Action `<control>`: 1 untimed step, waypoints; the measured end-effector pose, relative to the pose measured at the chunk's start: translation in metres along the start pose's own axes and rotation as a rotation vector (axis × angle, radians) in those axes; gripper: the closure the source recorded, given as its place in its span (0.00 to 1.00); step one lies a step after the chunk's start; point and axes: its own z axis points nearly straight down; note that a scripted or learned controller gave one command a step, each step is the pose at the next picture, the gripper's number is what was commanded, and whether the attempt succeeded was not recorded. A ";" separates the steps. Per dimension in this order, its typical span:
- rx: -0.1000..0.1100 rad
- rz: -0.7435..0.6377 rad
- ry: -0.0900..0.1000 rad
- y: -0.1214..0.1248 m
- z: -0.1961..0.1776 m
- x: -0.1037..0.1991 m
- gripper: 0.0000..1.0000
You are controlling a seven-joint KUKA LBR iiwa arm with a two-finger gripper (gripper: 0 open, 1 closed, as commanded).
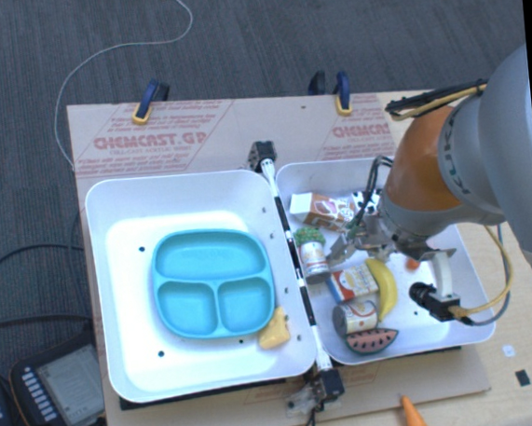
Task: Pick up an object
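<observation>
**Several small objects crowded in the right bin under the gripper**

Several items are lying in the right bin (pixel 464 329): a banana (pixel 383 285), a small can (pixel 356 318), a watermelon slice (pixel 371 340), a red-and-white carton (pixel 354 281), a jar (pixel 313 255) and a brown box (pixel 320 211). The gripper (pixel 355 238) is being held low above the jar and carton; whether its fingers are spread or pressed together cannot be told. A blue divided tray (pixel 212 283) is sitting in the left bin (pixel 116 212), with a yellow wedge (pixel 275 331) just beside it.
</observation>
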 end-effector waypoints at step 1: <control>-0.003 -0.001 0.003 0.001 -0.010 0.001 1.00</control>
